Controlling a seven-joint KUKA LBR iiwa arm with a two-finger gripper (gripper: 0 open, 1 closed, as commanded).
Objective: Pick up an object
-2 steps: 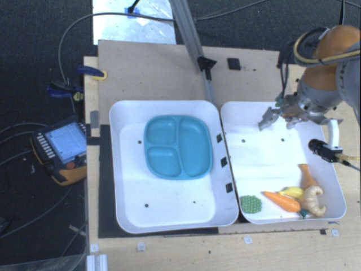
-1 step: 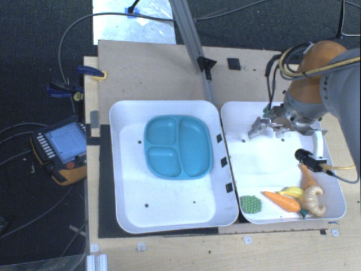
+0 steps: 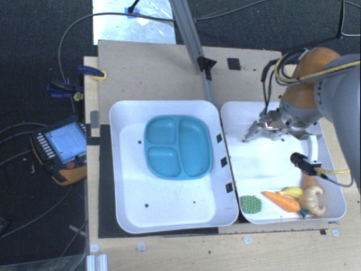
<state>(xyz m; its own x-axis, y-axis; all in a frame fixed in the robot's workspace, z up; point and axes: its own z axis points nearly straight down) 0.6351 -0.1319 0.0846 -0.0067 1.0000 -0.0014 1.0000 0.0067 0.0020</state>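
**Arm over the right bin, toy food bunched at its near edge**

The grey arm with the orange band (image 3: 307, 75) reaches in from the right and bends down over the far part of the right shallow white bin (image 3: 240, 151). Its two-finger gripper (image 3: 250, 135) points left toward the bin's inner wall, low over the bare white floor. The two thin metal fingers (image 3: 253, 130) are spread a little apart with nothing between them — they grip no object.

The things to pick lie well apart from the gripper, gathered along the near edge of the same bin. A round green knobbly toy (image 3: 251, 204) sits toward the near-left corner. Just right of it lies an orange toy carrot (image 3: 281, 201), slanted, and behind the carrot a small yellow toy piece (image 3: 292, 192) touches it. At the near-right corner a pale tan curved toy (image 3: 316, 200) rests against the carrot's thick end. A black cylindrical part with a yellow cable (image 3: 302, 163) hangs from the arm above this cluster.

The left shallow white bin (image 3: 127, 208) holds a blue plastic divided plate (image 3: 178, 147) with three compartments, lying flat in its far half — nothing rests on it. Both bins sit side by side on a brown board (image 3: 152, 66). Left of the board, on the dark floor, lies a handheld control pendant with a lit screen (image 3: 61, 148).
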